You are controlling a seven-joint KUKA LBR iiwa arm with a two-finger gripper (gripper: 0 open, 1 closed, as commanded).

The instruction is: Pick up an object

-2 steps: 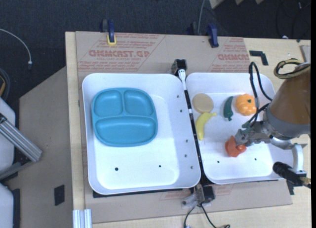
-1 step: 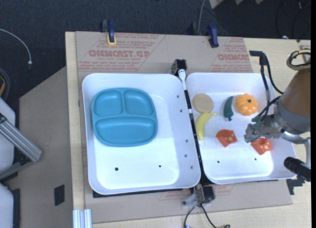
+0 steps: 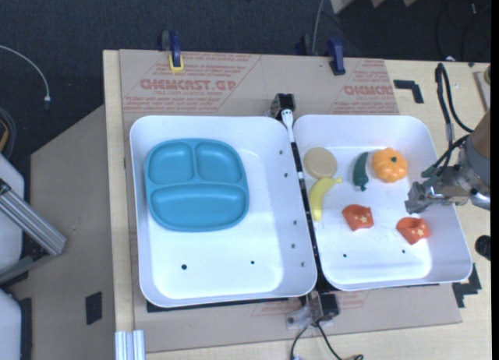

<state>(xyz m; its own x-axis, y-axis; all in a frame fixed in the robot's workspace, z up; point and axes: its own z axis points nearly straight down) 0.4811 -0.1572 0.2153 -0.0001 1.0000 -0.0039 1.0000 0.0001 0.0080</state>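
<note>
The gripper hangs over the right bin's right side, just above and beside a red toy strawberry, a placing that suggests that piece is the intended pick; whether it is grasping anything I cannot tell. The other candidates lie loose and apart in the same bin, which leaves room around each: a red tomato piece, banana, orange pumpkin, green pepper and tan disc. The left bin holds a blue divided plate.

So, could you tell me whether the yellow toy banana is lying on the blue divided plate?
No, the yellow toy banana lies in the right white bin, while the blue divided plate sits in the left one.
</note>
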